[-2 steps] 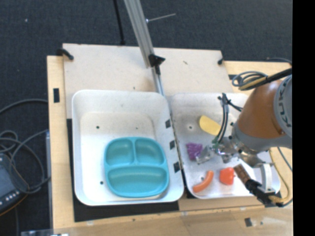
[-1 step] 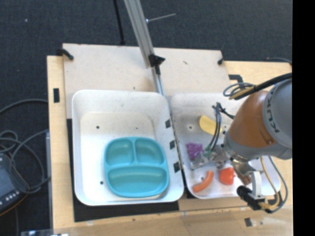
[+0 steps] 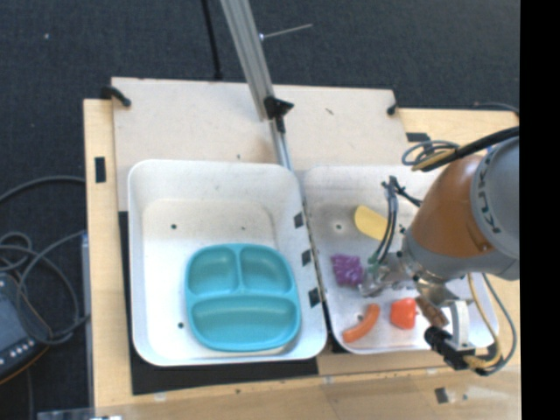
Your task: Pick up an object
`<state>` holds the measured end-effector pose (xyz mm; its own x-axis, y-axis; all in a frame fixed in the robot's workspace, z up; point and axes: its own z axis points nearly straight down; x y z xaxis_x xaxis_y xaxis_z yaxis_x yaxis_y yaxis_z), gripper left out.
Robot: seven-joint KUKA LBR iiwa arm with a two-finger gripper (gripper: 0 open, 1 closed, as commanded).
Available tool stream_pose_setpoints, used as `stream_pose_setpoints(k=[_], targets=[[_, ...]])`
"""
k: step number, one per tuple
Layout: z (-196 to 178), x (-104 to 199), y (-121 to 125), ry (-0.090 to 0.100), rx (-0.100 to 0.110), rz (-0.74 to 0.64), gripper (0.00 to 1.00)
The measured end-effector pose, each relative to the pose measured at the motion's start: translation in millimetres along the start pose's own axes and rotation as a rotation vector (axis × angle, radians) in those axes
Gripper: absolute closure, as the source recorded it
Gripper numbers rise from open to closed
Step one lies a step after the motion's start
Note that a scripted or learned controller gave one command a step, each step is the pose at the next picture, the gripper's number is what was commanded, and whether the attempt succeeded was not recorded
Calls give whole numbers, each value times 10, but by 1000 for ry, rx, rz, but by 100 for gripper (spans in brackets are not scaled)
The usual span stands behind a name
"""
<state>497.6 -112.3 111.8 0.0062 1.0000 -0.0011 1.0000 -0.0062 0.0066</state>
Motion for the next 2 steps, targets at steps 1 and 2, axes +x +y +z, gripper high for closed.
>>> stream_pose_setpoints(k=[1, 2], targets=[[-494, 78, -7, 0, 0, -10, 100], [-1092, 83, 103, -1, -2, -10, 100]])
